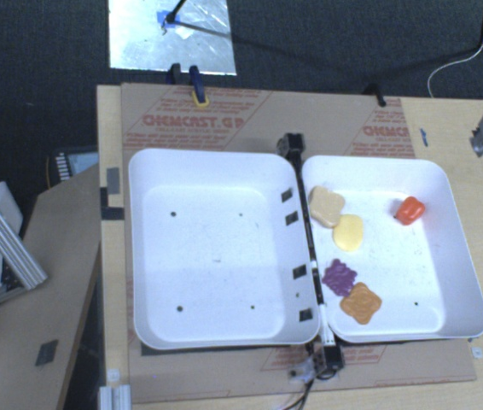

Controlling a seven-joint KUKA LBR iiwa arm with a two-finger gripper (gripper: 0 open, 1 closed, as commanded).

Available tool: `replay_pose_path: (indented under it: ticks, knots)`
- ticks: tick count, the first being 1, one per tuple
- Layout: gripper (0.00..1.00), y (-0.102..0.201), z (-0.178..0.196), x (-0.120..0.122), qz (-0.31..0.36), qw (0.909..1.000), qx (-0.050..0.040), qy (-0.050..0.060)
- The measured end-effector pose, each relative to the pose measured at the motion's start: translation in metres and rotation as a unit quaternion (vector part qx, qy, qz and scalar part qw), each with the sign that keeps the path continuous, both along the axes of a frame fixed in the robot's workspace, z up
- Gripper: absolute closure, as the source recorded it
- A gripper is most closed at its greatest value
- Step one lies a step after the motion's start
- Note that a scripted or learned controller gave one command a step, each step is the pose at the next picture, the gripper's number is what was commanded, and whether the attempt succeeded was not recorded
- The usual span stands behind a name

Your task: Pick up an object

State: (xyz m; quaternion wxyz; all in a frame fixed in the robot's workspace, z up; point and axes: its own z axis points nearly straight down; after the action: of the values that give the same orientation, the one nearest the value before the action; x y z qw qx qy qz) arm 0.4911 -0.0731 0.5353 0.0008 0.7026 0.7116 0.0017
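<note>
Bench (250, 114), 2 white bins; right bin (459, 254) holds 5 objects; jaws' state: cannot tell.

Robot lab bench, white bins (216, 165), cables (459, 58), cardboard base (224, 114)

- Left bin (216, 254), frame centre-left: floor bare all the way across, wide open from above.
- Right bin (446, 254): its left half is crowded. Beige piece (326, 206), yellow piece (349, 232), purple piece (339, 277) and orange-brown piece (361, 303) run down beside the divider (306, 246).
- Red object (409, 210) sits alone at upper right, well apart from the others.
- Lower right floor of that bin lies open.
</note>
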Motion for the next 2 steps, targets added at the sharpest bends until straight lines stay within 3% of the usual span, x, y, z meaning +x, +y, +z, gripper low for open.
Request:
replay_pose_path:
  ticks: [1,2]
  knots:
    - [1.0,0.081,-0.051,-0.005,-0.001,1.0,-0.0002,0.002]
    - [1.0,0.127,-0.013,-0.004,-0.002,1.0,0.0003,-0.001]
